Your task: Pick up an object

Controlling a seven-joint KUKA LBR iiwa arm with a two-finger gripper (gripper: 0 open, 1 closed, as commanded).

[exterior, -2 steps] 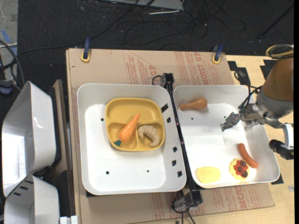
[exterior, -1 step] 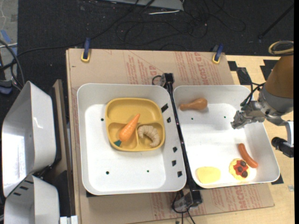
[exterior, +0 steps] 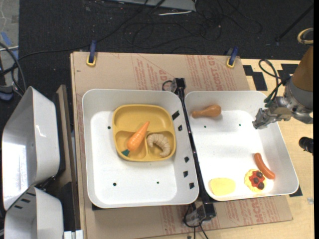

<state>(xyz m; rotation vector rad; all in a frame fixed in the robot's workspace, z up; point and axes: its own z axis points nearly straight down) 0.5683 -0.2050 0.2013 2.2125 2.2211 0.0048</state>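
Pincer [exterior: 261, 119] of mine hangs over the right bin [exterior: 239, 133] at its three o'clock rim; whether it is apart or together I cannot tell. Four things lie in that bin: one drumstick [exterior: 207, 112] at eleven o'clock, one sausage [exterior: 264, 166], one small pizza [exterior: 256, 179] and one yellow disc [exterior: 222, 186] along five to six o'clock. In the left bin [exterior: 99, 148], one yellow divided plate [exterior: 142, 112] carries one carrot [exterior: 138, 136] and one shrimp [exterior: 159, 143].

We are seeing two white bins [exterior: 99, 148], a yellow plate [exterior: 119, 118] carrying an orange carrot [exterior: 138, 136] and a pale beige shrimp [exterior: 160, 143], a brown drumstick [exterior: 207, 112], a red-orange sausage [exterior: 264, 166], a yellow disc [exterior: 222, 185].
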